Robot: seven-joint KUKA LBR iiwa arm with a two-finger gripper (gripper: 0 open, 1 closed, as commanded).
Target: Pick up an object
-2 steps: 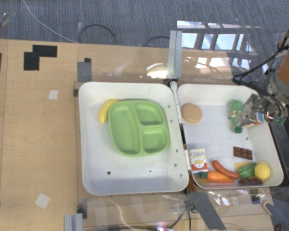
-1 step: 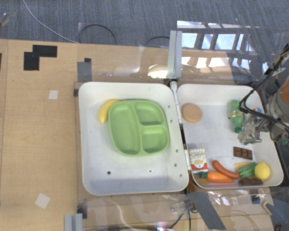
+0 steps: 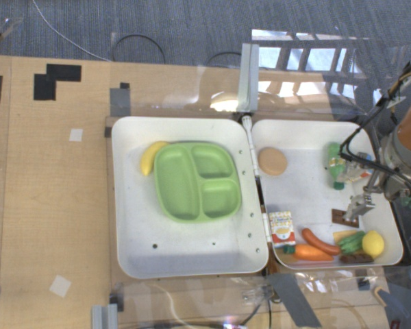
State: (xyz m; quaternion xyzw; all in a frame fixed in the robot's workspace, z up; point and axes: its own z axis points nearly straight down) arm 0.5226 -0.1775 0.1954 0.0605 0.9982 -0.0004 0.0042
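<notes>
Claw [image 3: 358, 208], whose spread cannot be told, hangs low in the right shallow white bin [image 3: 308, 139], just above a small flat brown piece [image 3: 342, 217], holding nothing visible; a round yellow lemon [image 3: 373, 243] lies nearer.

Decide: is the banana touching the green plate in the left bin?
Touching: the camera view shows the banana tucked against the green plate's left rim, no gap.

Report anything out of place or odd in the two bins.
One oddity: a banana in the left bin lies half tucked under the green divided plate's edge rather than on it. Nothing looks spilled or broken.
</notes>
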